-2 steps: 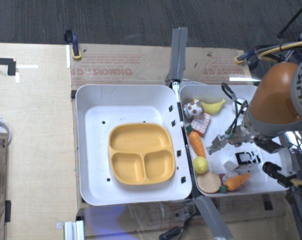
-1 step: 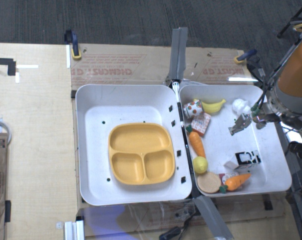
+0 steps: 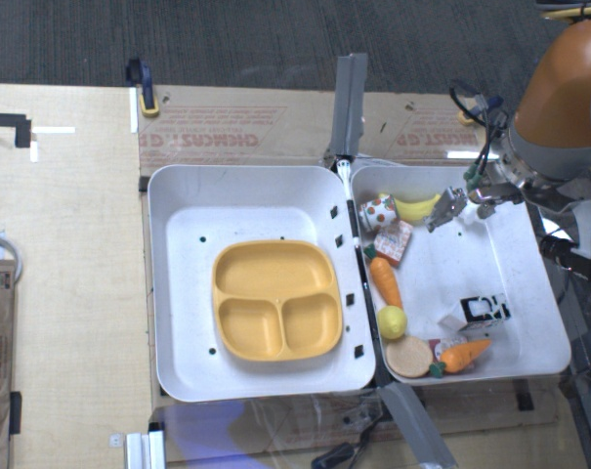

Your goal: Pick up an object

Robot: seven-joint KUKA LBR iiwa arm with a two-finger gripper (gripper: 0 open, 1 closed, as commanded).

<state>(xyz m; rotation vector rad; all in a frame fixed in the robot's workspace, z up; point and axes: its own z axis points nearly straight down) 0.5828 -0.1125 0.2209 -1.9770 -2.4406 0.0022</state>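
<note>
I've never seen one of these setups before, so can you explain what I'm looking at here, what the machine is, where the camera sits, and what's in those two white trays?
This is one picture from a camera fixed above a bench, looking down at a slant. The machine is a robot arm, grey with an orange band, reaching in from the right. Its gripper, a two-finger claw, hangs over the right bin; nothing shows between its fingers.

The left bin holds a yellow divided plate. The right bin holds toy food: a banana, a carrot, a second carrot, a yellow ball-shaped fruit, a round tan piece, a small spotted piece, a small packet and a black-and-white block.

The arm's job is to pick up one object.
</note>
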